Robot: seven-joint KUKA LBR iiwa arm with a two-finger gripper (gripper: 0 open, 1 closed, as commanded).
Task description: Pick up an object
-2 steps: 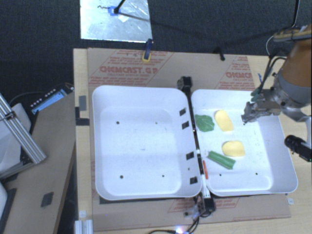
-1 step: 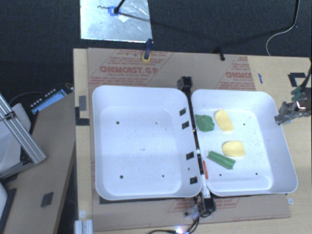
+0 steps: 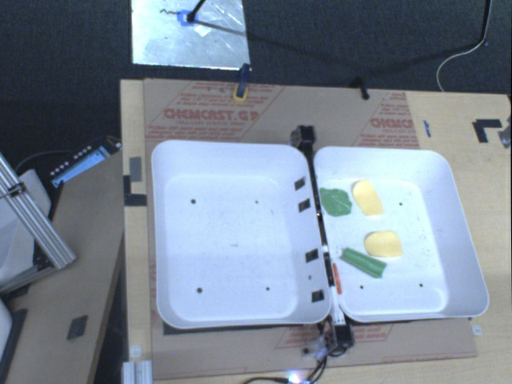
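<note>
Gripper state, released or clenched, could not be told from the camera view. Four candidate objects lay in the right bin (image 3: 460, 206), all in its left half. A green flat piece (image 3: 335, 202) sat nearest the bins' shared edge, with a yellow oval piece (image 3: 368, 198) just beside it on the right. Nearer the camera lay a second yellow piece (image 3: 383, 244), and a green elongated piece (image 3: 364, 262) lay tilted just beside its near-left edge. None of the four rested against a bin wall. The left bin (image 3: 160, 214) stood alongside, touching the right one. Both bins rested on a cardboard sheet (image 3: 216, 112) with red lettering.
</note>
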